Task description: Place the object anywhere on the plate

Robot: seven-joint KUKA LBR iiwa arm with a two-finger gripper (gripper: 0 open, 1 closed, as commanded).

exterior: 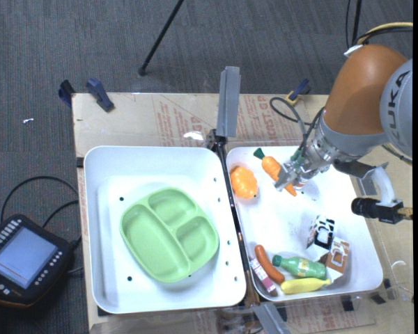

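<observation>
- Handheld control pendant (24, 259): on the carpet, well left of the left bin (97, 186).
- Green plate (169, 234): three compartments, lying inside the left bin, tilted diagonally in view.
- Orange toy pepper (243, 183): in the right bin (362, 245), against the wall nearest the left bin.
- Toy carrot (272, 167): far part of the right bin, green top pointing toward the left bin; its thin end lies at the gripper.
- Gripper (290, 179): low over the right bin; whether the carrot sits between the fingers cannot be told.
- Sausage (269, 263), green bottle (301, 266), banana (305, 285): clustered at the right bin's near edge.
- Black-and-white carton (322, 232): right of the cluster.
</observation>
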